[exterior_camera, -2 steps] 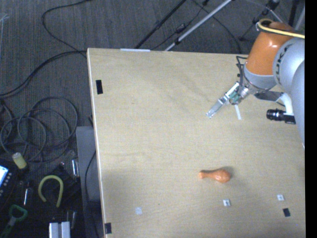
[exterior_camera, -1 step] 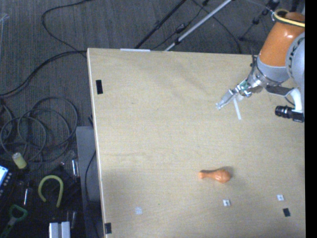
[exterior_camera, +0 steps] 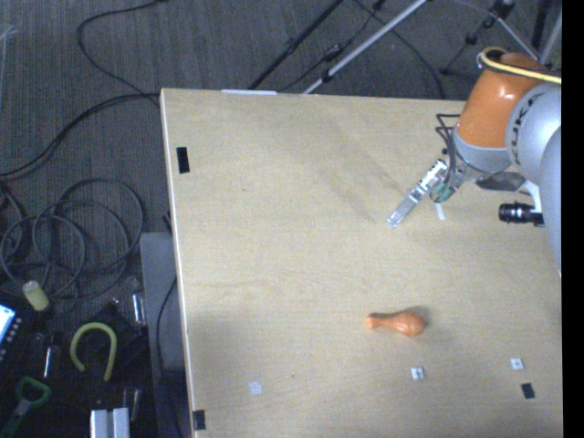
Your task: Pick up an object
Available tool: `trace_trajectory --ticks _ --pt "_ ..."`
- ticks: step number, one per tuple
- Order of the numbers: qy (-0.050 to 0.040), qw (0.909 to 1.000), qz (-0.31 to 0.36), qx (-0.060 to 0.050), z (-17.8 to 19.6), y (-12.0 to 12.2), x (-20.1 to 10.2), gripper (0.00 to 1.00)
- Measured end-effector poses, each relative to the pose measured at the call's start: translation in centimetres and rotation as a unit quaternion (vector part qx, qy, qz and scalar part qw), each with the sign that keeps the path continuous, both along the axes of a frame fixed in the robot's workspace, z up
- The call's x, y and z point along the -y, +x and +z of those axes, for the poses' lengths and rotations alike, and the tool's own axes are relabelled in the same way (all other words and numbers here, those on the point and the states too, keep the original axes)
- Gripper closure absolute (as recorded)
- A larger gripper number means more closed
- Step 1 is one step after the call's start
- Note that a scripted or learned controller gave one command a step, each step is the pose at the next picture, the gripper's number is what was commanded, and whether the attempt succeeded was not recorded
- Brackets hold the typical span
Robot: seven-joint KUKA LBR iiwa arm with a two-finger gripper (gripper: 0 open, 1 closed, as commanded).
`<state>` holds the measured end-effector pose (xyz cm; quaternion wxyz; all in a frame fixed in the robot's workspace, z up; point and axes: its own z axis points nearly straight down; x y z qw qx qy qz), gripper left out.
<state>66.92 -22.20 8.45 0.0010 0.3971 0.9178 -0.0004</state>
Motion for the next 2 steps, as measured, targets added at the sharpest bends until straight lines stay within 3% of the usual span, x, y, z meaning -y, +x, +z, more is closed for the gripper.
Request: trace_trajectory --ticks 1,2 --pt "0.0000 1.0000 0.000 0.002 1.0 0.1 -0.1 1.00" --pt "0.0013 0.9997 -0.026 0.001 9.4 -1.1 -4.7 1.00"
